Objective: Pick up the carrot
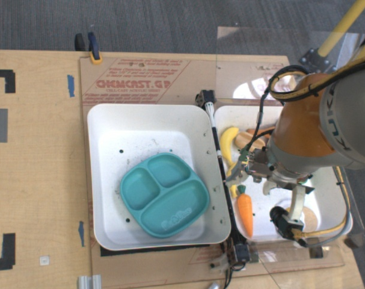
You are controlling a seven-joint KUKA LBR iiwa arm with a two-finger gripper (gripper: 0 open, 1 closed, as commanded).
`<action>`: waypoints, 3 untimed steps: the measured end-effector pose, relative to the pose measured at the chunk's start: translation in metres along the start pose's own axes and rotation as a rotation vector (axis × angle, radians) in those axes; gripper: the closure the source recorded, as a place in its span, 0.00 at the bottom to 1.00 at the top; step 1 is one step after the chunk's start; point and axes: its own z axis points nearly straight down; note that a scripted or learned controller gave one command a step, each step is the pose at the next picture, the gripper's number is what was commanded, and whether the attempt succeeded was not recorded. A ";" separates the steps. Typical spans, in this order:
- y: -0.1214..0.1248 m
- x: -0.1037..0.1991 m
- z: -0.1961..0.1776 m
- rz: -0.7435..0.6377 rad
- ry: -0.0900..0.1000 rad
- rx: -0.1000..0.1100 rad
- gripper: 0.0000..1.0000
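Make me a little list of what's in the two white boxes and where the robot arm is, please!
left bin: holds a teal divided plate on its white floor
plate compartments: three, nothing visible in them
right bin: holds a carrot and a banana
carrot: orange with a green top, lying near the bin's left wall, toward the front
banana: yellow, behind the carrot along the same wall
arm: grey and orange, over the right bin
carrot and arm: carrot lies in the bin, not lifted
gripper fingers: cannot tell
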 end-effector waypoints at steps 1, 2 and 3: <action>-0.002 -0.003 0.000 -0.185 -0.002 -0.003 0.00; 0.001 -0.015 0.000 -0.398 -0.003 -0.004 0.00; 0.001 -0.015 0.000 -0.399 -0.003 -0.004 0.00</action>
